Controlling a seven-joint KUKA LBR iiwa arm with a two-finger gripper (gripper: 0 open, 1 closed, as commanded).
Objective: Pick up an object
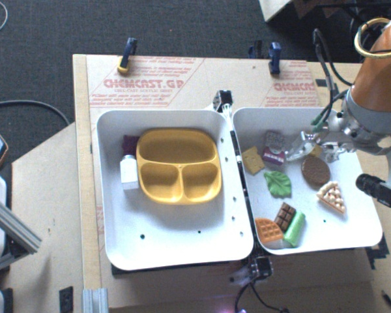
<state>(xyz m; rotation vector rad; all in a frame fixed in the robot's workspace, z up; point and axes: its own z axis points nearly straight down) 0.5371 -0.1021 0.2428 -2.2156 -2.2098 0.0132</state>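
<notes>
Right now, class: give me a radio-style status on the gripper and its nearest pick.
Gripper low in right bin, holding nothing visible. Purple block beside fingertips. Cracker, green leaf crowd close.

Background. My bench top is a tan cardboard-faced board (182, 77) printed with red lettering. Beyond its far edge, where two blue clamps (274, 57) grip it, lies dark grey carpet (65, 18). Left of the board, a black cable (32, 106) curves across the carpet.

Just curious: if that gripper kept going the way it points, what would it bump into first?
Probably the small purple block: the gripper points left toward it in the right white bin. Height is hard to judge, so it might pass above.
</notes>
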